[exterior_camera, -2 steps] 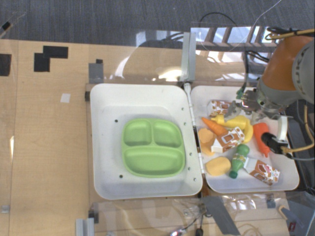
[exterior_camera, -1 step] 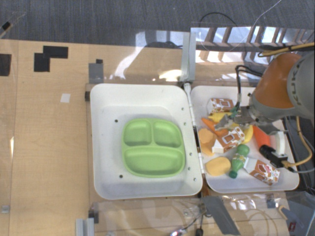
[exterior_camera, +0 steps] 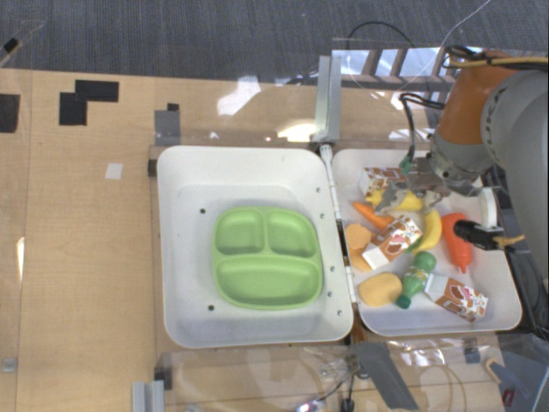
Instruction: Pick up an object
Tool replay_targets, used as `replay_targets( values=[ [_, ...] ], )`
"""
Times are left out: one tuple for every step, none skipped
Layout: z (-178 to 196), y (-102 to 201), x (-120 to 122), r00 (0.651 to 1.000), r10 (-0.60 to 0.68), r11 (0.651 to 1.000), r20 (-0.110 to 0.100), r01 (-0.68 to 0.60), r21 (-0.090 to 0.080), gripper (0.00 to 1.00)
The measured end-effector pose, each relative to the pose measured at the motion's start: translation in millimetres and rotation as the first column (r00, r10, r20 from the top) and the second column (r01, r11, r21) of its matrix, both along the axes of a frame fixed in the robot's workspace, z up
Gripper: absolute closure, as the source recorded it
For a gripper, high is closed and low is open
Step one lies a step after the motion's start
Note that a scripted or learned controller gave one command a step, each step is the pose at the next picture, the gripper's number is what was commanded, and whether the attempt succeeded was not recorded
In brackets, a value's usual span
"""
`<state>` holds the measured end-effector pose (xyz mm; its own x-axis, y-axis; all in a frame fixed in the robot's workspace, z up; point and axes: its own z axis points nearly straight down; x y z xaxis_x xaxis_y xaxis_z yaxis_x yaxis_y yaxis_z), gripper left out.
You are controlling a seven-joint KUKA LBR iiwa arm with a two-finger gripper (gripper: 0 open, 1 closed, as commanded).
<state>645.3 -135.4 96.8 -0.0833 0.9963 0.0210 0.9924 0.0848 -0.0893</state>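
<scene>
End effector (exterior_camera: 410, 189) is lowered into the right-hand shallow white plastic bin (exterior_camera: 506, 307), low over the small yellow toy piece (exterior_camera: 410, 202) among the cluttered toy foods. A clean grasp would be helped by a straight descent, centred on one item and kept clear of the orange toy carrot (exterior_camera: 372, 215) beside it. Whether it is apart or closed cannot be told; nothing is seen held.

Gripper (exterior_camera: 403, 194) among right bin (exterior_camera: 506, 303) toys
</scene>
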Motion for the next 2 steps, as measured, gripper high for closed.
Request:
replay_targets(
  values=[
    [13.3, -3.1, -1.2, 1.000, 0.004, 1.000, -0.011, -0.004, -0.002, 1.00],
    [80.1, 53.0, 12.6, 0.980, 0.192, 0.981, 0.042, -0.192, -0.017, 1.00]
  ],
)
